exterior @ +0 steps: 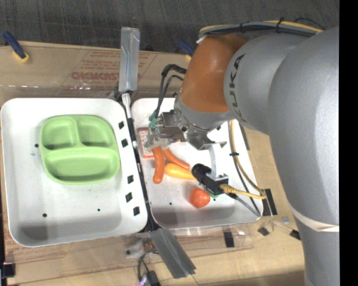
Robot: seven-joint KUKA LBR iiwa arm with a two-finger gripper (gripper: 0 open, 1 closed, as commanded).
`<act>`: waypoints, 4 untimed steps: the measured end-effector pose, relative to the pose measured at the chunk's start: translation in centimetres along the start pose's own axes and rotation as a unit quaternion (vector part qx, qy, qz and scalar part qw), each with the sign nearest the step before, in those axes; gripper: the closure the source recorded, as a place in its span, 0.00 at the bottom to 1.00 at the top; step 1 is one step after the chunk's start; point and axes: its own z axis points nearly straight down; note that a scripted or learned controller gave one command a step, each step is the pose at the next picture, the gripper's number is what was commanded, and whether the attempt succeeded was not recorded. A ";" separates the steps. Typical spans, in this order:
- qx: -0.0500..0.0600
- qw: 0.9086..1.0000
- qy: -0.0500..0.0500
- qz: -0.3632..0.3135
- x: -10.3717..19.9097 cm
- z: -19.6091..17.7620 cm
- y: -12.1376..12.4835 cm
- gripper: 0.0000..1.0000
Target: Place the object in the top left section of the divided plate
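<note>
Camera view: gripper (pixel 161 131) low in the right white bin (pixel 185 219) over orange and yellow toy vegetables (pixel 167 165); its opening cannot be told. Green divided plastic plate (pixel 79 148) lies in the left white bin (pixel 24 207).

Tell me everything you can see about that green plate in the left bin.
The divided plate is pale lime green and looks like smooth moulded plastic, a rounded rectangle with raised rims. It has three sections: two smaller ones along the top and one wide one below. All three look bare. It lies flat on the floor of the left bin, in its upper half, touching nothing else, well apart from the arm.
</note>
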 end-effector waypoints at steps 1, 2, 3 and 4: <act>0.002 1.000 0.000 0.002 -4.4 2.3 -6.1 1.00; 0.002 1.000 0.000 -0.001 -4.3 1.4 -6.0 1.00; -0.001 0.997 0.000 -0.081 -1.6 -2.5 -7.5 1.00; 0.003 1.000 0.000 0.019 6.1 0.9 -7.3 1.00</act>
